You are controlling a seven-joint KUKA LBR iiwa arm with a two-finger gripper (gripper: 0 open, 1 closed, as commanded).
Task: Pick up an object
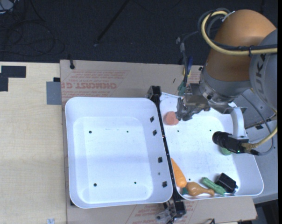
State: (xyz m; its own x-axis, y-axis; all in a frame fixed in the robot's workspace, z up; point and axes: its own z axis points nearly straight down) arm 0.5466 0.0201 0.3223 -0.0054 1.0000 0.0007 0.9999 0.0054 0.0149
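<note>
The pincer (182,115) hangs in the right bin (253,178) beside a pink ball (171,118); its state cannot be told.

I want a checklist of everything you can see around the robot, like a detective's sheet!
Surface: two white bins; left bin, right bin, on cardboard.
Job's things: pink ball in the right bin's upper left corner; orange carrot, tan piece, green piece, black block along its bottom edge.
Clutter: nothing seen.
Grippers: gripper low beside the pink ball; fingers too blurred to judge.
Cables: yellow hose looping over the arm; dark wires on the black floor.
Surroundings: wooden bench, grey square patches.
</note>
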